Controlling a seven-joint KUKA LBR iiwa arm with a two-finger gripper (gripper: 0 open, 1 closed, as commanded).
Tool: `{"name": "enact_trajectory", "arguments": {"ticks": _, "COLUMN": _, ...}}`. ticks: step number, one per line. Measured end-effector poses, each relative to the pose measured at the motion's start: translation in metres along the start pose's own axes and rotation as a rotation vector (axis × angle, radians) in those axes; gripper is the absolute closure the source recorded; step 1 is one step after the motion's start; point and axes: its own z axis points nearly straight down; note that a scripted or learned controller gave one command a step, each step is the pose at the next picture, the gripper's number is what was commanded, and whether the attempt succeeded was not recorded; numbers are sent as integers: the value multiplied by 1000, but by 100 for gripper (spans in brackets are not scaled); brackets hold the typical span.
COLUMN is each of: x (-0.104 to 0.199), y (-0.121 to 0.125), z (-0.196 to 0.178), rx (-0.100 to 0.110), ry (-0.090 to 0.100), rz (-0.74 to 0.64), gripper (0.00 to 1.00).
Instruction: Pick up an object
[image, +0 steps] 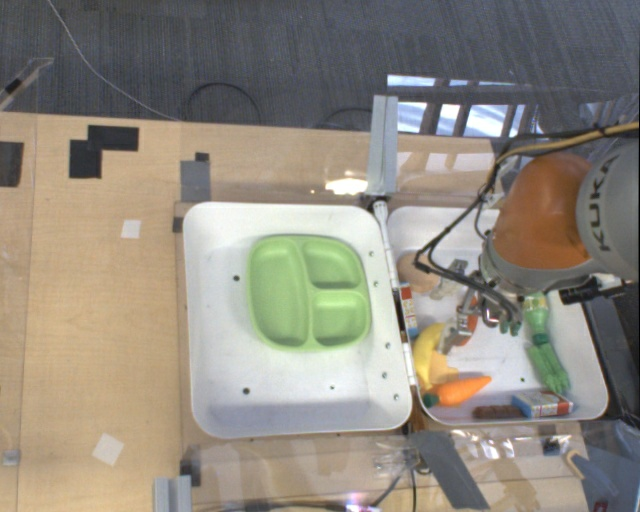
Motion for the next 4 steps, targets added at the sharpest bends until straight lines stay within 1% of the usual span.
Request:
{"name": "enact_trajectory", "arguments": {"ticks": 1, "x": -14, "y": -26, "z": 15, "rx": -1, "ry": -5, "rz": -76, "gripper": 0}}
{"name": "enact_trajectory", "arguments": {"ticks": 2, "x": -39, "y": -23, "z": 16, "rx": 0, "ry": -5, "rz": -288, "gripper": 0}}
{"name": "enact_trajectory", "arguments": {"ticks": 3, "x": -53, "y": -51, "z": 17, "rx": 1, "ry": -4, "rz": -416, "gripper": 0}}
{"name": "enact_trajectory", "arguments": {"ticks": 4, "x": -70, "y": -24, "z": 18, "rx": -1, "ry": -4, "rz": -391, "gripper": 0}}
